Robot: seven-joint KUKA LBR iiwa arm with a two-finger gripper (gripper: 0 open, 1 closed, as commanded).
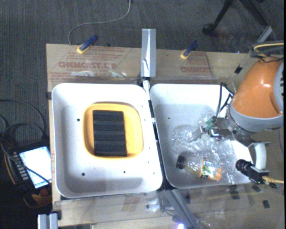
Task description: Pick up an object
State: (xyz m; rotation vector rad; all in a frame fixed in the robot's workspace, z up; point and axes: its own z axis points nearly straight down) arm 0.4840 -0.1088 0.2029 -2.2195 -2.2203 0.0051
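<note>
Arm reaching into the right bin [181,97] over a clear plastic bottle [200,166].

The gripper [211,129] is hovering above crinkled clear plastic [186,135]; its grip cannot be told. The bottle is lying sideways, likely light, slick and crushable, best taken across its body.

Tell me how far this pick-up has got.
Nothing looks picked yet. The arm is down over the right bin, at the crumpled clear plastic; a small bottle lies there. The yellow tray rests in the left bin. Grasping and lifting remain.
</note>
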